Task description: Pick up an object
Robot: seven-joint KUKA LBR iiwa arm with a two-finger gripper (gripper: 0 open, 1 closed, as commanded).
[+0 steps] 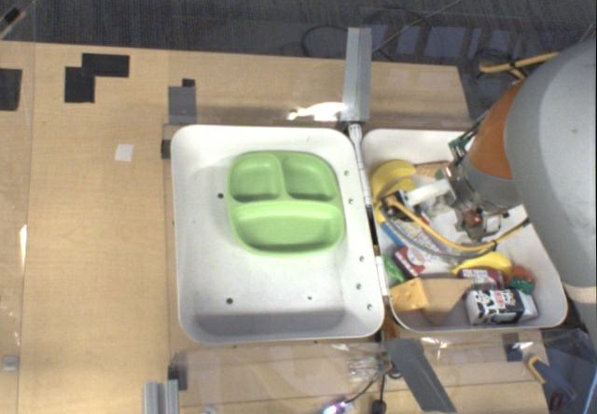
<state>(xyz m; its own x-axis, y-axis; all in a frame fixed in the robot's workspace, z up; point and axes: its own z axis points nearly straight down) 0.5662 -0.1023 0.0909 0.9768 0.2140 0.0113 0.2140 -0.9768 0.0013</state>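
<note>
My gripper [469, 213] reaches down into the right bin [552, 308], low over the clutter near its middle. Just to its left lies a yellow rounded object [392, 177]. A yellow banana [486, 263] lies just in front of the gripper. Near the front of the bin sit a black-and-white carton [500, 307], a tan block [430, 296] and a red packet [408, 263]. The wrist and arm hide whatever lies directly under the gripper.
The left bin [201, 244] holds a green divided plate [284, 200] toward its back. A grey metal post [357, 76] stands behind the wall between the bins. The arm's large grey body [564, 170] covers the right bin's right side.
</note>
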